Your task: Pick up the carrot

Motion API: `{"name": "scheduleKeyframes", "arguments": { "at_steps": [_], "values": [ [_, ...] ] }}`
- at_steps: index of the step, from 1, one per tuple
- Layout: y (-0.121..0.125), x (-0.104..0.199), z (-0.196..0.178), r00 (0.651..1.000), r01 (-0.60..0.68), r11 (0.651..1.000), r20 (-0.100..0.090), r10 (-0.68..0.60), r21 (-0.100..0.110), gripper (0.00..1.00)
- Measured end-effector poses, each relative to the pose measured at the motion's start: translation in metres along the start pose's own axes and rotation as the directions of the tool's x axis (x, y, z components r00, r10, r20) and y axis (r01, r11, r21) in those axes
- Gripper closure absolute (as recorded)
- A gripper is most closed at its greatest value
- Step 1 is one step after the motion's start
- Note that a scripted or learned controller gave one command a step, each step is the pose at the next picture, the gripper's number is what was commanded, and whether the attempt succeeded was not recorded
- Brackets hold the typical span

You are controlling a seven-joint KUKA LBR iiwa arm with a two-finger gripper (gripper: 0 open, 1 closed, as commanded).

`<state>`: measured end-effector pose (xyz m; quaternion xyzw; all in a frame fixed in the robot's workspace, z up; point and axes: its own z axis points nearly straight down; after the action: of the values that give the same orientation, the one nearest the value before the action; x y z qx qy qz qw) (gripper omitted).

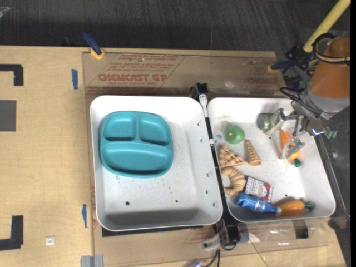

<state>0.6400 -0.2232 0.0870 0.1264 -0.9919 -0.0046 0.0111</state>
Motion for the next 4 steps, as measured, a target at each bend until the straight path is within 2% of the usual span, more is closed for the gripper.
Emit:
{"name": "scheduleKeyframes", "arguments": {
  "at_steps": [1,2,3,4],
  "values": [
    [0.01,0.038,0.0,0.999,-0.045,0.999,0.031,0.045,0.012,0.0],
    [0.01,0.033,-0.016,0.998,-0.045,0.999,0.046,0.044,0.018,1.0],
    [0.01,0.033,-0.014,0.998,-0.044,0.999,0.044,0.043,0.018,0.0],
    [0.011,0.04,0.0,0.928,-0.37,0.929,0.032,0.37,0.003,0.0]
  ]
}}
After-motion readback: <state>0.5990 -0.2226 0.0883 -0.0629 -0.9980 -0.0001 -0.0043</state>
